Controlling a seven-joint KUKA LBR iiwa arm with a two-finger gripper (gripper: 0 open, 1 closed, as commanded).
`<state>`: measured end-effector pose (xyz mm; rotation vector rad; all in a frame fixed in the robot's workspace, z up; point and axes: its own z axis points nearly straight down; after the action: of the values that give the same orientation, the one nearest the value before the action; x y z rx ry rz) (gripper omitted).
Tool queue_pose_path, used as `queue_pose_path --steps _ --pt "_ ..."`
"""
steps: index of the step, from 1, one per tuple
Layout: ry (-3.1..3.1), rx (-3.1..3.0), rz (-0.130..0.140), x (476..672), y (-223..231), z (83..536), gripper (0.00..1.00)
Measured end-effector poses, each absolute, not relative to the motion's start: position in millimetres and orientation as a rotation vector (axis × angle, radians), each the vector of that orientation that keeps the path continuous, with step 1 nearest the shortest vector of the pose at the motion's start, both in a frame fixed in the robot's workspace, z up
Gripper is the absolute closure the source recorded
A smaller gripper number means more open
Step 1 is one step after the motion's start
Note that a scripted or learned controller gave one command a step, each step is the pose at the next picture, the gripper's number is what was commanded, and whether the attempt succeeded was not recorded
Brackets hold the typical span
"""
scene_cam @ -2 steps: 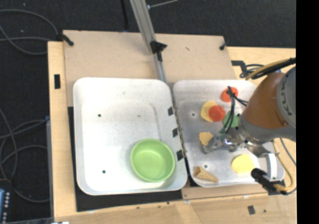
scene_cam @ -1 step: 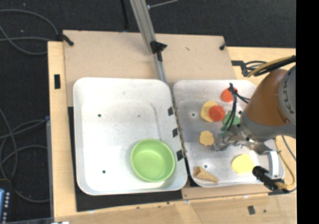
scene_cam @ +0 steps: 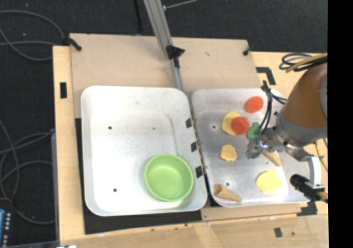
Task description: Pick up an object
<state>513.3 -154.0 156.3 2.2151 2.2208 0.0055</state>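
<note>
In the right bin (scene_cam: 209, 109), the gripper (scene_cam: 255, 145) hangs just right of the red piece (scene_cam: 240, 125), beside a small green piece (scene_cam: 253, 130); whether it grips cannot be told.

You see two white bins (scene_cam: 110, 125), lightly speckled with dark marks, on a tan tabletop (scene_cam: 209, 57). The left one holds a lime green bowl (scene_cam: 169, 177). In the right sit an orange-red disc (scene_cam: 254, 104), a red piece (scene_cam: 240, 125) over a yellow one (scene_cam: 229, 122), a small green item (scene_cam: 253, 130), two more yellow pieces (scene_cam: 268, 181) and a tan cone (scene_cam: 226, 192).

Robotics lab: bench (scene_cam: 220, 59), alu. camera pole (scene_cam: 157, 12), floor cables (scene_cam: 22, 37).
</note>
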Motion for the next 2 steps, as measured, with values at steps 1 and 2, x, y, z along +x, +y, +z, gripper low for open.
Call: queue_pose_path --steps 1,2 --pt "2.222 2.212 0.007 515.6 -155 210 1.0" --pt "2.23 2.21 0.006 534.6 -100 225 1.0"
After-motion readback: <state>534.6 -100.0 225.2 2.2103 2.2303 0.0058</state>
